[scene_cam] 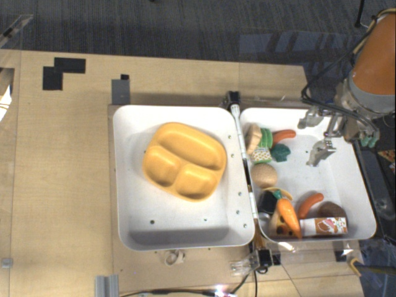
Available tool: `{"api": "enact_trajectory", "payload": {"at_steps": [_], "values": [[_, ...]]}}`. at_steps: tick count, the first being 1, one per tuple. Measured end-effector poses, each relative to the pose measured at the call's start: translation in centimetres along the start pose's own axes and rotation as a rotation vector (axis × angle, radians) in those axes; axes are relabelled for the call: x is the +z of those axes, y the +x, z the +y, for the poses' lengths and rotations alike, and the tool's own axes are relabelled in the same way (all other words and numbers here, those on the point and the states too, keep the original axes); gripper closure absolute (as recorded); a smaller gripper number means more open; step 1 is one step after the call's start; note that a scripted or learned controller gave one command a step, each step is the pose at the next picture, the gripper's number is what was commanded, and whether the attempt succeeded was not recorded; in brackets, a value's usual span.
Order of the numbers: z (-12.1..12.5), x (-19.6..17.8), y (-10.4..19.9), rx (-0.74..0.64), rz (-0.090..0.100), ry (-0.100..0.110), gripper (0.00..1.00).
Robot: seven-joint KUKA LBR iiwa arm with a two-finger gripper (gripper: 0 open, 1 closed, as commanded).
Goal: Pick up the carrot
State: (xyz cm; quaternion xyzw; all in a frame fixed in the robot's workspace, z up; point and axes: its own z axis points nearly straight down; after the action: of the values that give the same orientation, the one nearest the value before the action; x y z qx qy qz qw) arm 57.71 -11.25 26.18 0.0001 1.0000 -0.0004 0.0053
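Dark grey carpet lies behind a pale wooden desk (62, 184) that carries two shallow white bins side by side.

Left bin (133, 228): one large yellow lumpy plastic form, like a three-lobed bread loaf (184, 159), sits at centre.

Right bin (346, 184): toy foods are crowded along its left wall. From 11 o'clock down: a beige and green corn-like piece (255, 138), a small red-orange sausage (284, 135), a dark green leafy piece (279, 153), a round tan ball (264, 176). The orange tapered plastic carrot with a green top (287, 215) lies at about 7 o'clock in this bin, touching dark pieces beside it, with a second red-orange sausage (309, 204) just to its right and a brown flat packet with a white label (327, 226) at 5 o'clock.

The metal two-finger gripper (320, 152) hangs at about 1 o'clock of the right bin, over bare floor, well apart from the carrot. It holds nothing; whether the fingers are spread or pressed together I cannot tell.

Judgement: approach not yet made. To do it well, travel towards 7 o'clock, align the fingers across the carrot's narrow width, and descend on its middle, avoiding the neighbouring sausage.
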Motion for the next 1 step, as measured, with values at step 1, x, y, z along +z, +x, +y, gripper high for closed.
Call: {"api": "enact_trajectory", "payload": {"at_steps": [1], "values": [[1.21,14.03,4.89,-0.018,-0.005,0.001,0.00]]}}
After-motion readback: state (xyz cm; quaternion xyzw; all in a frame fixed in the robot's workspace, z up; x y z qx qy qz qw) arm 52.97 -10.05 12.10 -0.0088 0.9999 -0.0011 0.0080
